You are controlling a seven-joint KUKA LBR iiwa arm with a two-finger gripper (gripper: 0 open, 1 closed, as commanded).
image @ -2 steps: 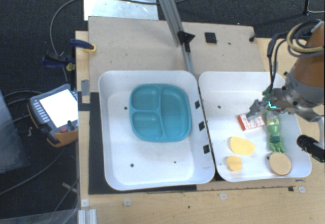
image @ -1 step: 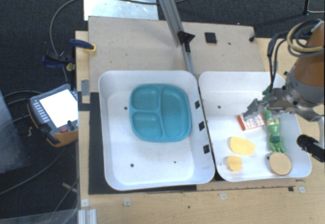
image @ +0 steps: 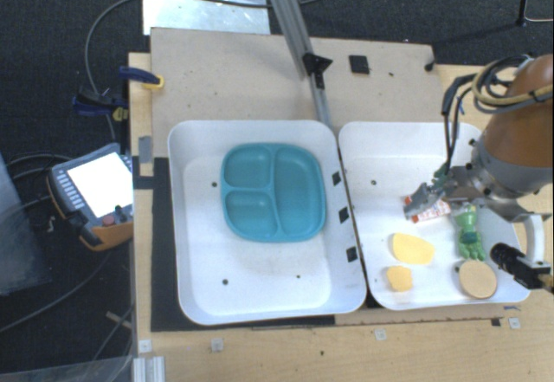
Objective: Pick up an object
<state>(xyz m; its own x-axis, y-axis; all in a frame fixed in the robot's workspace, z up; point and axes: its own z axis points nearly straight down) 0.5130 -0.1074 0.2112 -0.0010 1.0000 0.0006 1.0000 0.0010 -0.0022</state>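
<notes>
My gripper (image: 421, 197) hangs low over the middle of the right bin (image: 374, 165), at the end of the grey arm with the orange band. Right beneath and beside it lies a small red and white object (image: 432, 213); whether the gripper touches it I cannot tell. A green object (image: 468, 233) lies just to the right of that. In front are a yellow lemon-shaped piece (image: 411, 249), a smaller yellow chunk (image: 399, 278) and a tan round disc (image: 478, 279).
The left bin (image: 195, 224) holds a teal divided plate (image: 273, 191). A metal pole (image: 294, 16) slants over the bench behind the bins. A handheld pendant (image: 93, 194) sits off the bench at the left. Black cables loop near the arm.
</notes>
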